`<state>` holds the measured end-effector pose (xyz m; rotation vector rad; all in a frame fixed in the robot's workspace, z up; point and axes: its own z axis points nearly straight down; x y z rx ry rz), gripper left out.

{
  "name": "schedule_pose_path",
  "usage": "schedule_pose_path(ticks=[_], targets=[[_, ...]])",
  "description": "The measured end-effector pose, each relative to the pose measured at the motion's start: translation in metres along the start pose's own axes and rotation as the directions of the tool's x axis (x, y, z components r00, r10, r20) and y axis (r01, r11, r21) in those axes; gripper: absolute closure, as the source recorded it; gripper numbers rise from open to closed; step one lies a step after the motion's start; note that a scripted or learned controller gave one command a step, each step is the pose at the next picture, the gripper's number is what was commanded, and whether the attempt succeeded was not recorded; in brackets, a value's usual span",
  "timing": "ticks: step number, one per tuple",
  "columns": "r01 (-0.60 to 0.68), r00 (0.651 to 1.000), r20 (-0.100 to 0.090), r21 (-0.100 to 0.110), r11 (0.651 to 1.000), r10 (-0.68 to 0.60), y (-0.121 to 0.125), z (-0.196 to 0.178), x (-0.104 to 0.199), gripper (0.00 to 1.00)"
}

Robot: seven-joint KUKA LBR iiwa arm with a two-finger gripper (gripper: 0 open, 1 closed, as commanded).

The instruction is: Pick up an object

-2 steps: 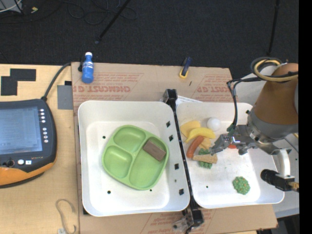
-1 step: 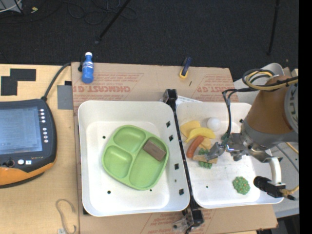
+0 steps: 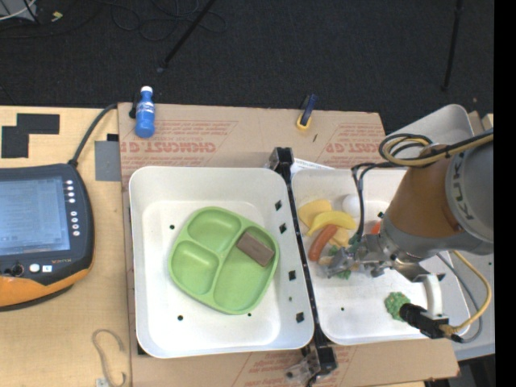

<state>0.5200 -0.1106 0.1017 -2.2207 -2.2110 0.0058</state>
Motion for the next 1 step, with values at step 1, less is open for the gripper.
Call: schedule_pose_path(ticks=[1], targets=[[0.002, 1.0, 0.001, -0.003, 1.0, -0.002, -0.0007, 0.0153, 0.0007, 0.0]])
